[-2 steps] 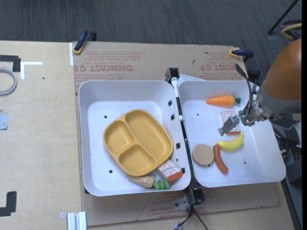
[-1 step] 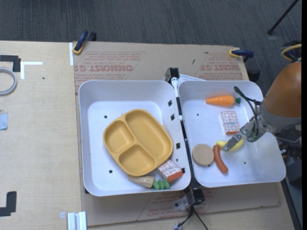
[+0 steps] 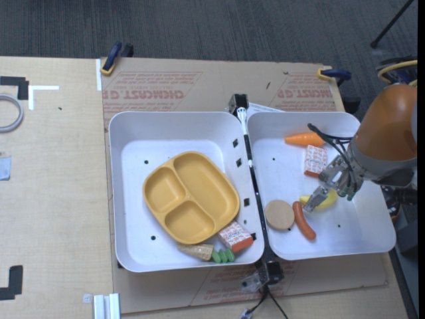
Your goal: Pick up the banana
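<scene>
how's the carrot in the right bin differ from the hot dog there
The carrot is orange and tapered; the hot dog is red-brown with rounded ends. The carrot lies near the bin's far side, roughly level across the view; the hot dog lies near the front, slanted, beside a round tan disc. Both are slim toy foods lying flat.

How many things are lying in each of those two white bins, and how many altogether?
Left bin: 3 — yellow plate, red-and-white packet, green-tipped piece
Right bin: 5 — carrot, red-patterned packet, banana, round tan disc, sausage
Total: 8
</scene>
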`<state>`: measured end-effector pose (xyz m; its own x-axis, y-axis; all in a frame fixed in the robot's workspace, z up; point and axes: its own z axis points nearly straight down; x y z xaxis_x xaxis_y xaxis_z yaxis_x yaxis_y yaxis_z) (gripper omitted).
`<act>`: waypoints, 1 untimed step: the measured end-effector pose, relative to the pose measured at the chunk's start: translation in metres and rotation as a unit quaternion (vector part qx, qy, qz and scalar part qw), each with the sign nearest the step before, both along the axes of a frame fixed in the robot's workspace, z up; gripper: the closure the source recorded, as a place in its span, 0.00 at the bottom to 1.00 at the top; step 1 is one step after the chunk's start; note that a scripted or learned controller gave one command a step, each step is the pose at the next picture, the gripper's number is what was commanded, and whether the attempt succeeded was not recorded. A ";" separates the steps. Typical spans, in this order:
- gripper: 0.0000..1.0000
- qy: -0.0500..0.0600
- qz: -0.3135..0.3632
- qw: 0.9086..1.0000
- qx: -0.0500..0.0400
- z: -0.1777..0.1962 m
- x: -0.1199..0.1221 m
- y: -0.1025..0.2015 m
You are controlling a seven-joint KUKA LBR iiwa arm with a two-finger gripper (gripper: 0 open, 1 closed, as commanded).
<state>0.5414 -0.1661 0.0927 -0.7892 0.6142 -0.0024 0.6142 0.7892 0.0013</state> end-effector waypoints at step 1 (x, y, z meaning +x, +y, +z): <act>0.00 -0.001 0.114 0.994 0.000 0.000 0.026 0.002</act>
